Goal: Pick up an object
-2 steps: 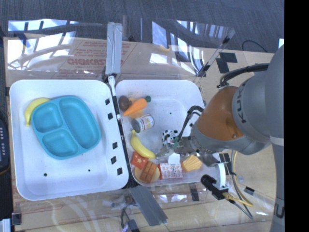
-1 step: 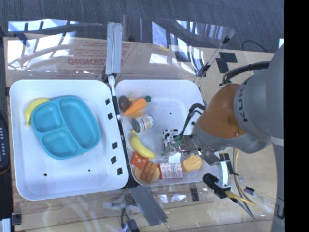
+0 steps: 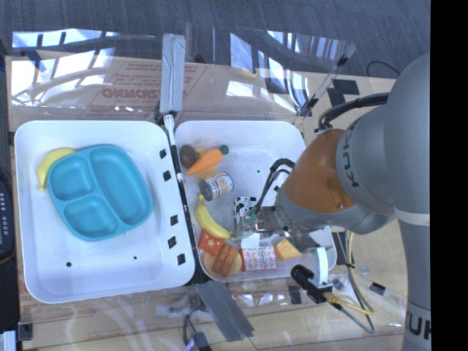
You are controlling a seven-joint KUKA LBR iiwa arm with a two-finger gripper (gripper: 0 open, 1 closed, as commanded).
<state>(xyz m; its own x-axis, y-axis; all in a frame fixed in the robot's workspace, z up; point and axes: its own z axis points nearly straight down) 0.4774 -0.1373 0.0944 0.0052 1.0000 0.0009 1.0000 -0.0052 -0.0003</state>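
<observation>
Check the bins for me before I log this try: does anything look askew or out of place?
A yellow banana in the left bin lies partly tucked under the blue tray, at its upper left edge. Nothing looks spilled or damaged.

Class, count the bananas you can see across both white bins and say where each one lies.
2. One banana lies in the left bin beside the blue plate; the other banana lies in the right bin below the can. The arm may hide more.
</observation>
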